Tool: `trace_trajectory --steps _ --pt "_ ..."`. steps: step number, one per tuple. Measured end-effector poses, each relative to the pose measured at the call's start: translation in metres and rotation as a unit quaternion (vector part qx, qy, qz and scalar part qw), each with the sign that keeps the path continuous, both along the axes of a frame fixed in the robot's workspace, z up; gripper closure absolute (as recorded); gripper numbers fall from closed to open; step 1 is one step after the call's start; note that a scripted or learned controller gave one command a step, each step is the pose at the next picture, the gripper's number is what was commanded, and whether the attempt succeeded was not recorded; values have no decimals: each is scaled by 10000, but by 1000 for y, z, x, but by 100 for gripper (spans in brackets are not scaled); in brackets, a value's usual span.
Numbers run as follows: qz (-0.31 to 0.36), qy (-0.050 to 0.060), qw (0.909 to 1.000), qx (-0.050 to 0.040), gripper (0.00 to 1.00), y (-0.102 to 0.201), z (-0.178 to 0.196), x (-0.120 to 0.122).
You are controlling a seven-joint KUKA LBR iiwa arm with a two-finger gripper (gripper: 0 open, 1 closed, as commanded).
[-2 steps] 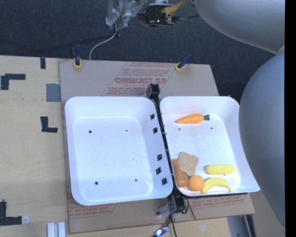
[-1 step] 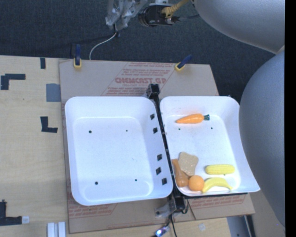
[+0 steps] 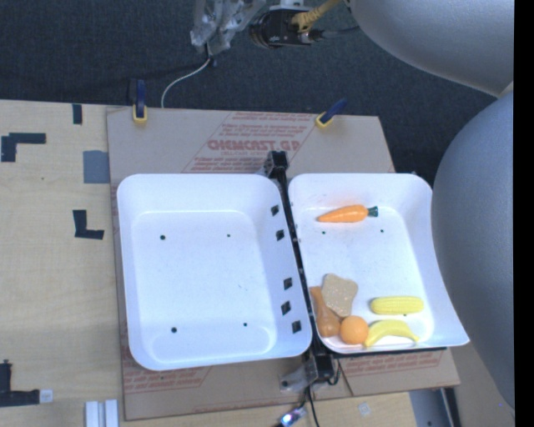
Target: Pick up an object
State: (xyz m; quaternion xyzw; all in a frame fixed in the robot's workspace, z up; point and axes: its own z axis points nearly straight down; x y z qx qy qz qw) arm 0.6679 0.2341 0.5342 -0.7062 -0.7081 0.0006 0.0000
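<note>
in the camera view, above the tabletop (image 3: 50, 275), the end effector (image 3: 219, 25) hung at the top edge, well apart from both bins and over the dark floor beyond the cardboard. it was blurred and partly cut off, so i could not tell how it was set or whether it had hold of anything; nothing showed beneath it. as a judgement, the task was barely begun: no object looked lifted, and the whole reach, descent and grasp remained.

the left bin (image 3: 133, 250) showed bare white floor. in the right bin (image 3: 417, 242) lay all the objects. the carrot (image 3: 344, 214) lay alone near the far side, its long axis running almost left to right, the orange tip pointing left and the dark stem end right. near the front wall a cluster sat close together: a bread slice (image 3: 339, 293), an orange (image 3: 354, 329), a corn cob (image 3: 395, 305) and a banana (image 3: 390, 334), the last two also lying roughly left to right. the carrot looked the easiest pick, being clear of neighbours.
</note>
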Motion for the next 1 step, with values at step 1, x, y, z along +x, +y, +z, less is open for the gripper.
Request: trace_trajectory --steps 1 --pt "0 0 10000 0 100 0 0 0"
